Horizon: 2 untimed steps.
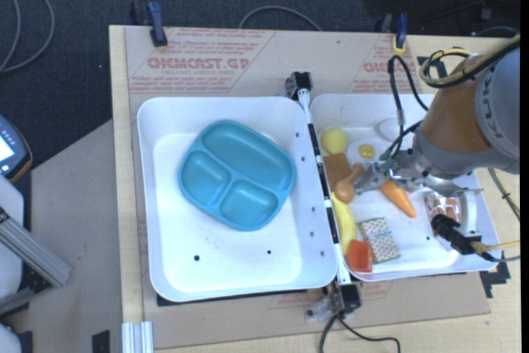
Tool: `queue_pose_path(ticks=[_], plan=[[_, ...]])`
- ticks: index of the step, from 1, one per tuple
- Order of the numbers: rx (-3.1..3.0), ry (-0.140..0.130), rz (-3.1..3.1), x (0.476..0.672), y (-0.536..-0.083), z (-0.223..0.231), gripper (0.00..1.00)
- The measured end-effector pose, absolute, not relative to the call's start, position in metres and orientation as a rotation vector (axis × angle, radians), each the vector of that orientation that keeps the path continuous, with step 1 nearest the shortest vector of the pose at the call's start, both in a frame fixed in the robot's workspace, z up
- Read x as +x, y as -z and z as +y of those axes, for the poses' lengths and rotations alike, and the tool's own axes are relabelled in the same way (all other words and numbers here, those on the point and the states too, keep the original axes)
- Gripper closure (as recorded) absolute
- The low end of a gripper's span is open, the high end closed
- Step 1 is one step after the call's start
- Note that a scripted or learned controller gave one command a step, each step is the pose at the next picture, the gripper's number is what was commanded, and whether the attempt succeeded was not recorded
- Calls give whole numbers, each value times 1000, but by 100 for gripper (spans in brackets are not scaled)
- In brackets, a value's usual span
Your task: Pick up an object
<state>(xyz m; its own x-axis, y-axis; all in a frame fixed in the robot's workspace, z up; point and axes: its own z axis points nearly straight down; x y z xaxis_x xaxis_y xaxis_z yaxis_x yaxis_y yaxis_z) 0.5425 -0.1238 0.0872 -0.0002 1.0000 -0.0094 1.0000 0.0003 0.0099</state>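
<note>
Nearest the camera, along the front wall of the right bin (430, 267), lay a red block (359, 255) and a patterned card (382, 240), with a banana (342, 217) running lengthwise beside the divider. Just above them my gripper (382, 174) hung low over the bin's middle; whether its jaws stood apart or together I could not tell, since the wrist and cabling hid them. The carrot (399, 198), the object I judged closest, lay just to the near right of my tool, its long axis slanting from upper left to lower right, thick end toward me. To my tool's left sat a brown piece (340, 178), touching or nearly so. Farther back rested a yellow ball (334, 140) and a small yellow disc (366, 151). Farthest across, the left bin (165, 260) held a blue divided plate (237, 175), well apart from my reach.
</note>
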Motion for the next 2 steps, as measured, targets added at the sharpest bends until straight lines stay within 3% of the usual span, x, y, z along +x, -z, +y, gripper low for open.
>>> queue_pose_path(ticks=[1, 2], plan=[[2214, -5, 2210, 543, -99, -124, 100], [2213, -6, 2225, 548, -189, -35, 100]])
